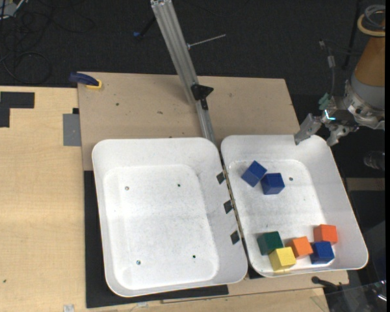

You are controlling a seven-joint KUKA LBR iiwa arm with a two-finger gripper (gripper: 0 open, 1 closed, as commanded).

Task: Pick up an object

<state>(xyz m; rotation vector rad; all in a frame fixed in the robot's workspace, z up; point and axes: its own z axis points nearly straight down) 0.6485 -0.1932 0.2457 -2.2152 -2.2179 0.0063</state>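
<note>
The gripper (315, 130) sits over the right bin's (351, 220) far corner; can't tell its state. The nearest blue cubes (264, 178) lie down-left of it.

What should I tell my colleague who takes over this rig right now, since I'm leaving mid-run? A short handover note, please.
Claw: at the right bin's far right corner, above the rim, with nothing seen in it.
Blocks, all in the right bin: two blue cubes near the middle; green, yellow, orange, red-orange and another blue clustered at the near edge.
Done: nothing picked yet.
Left: descend on a block, grasp, lift.
</note>
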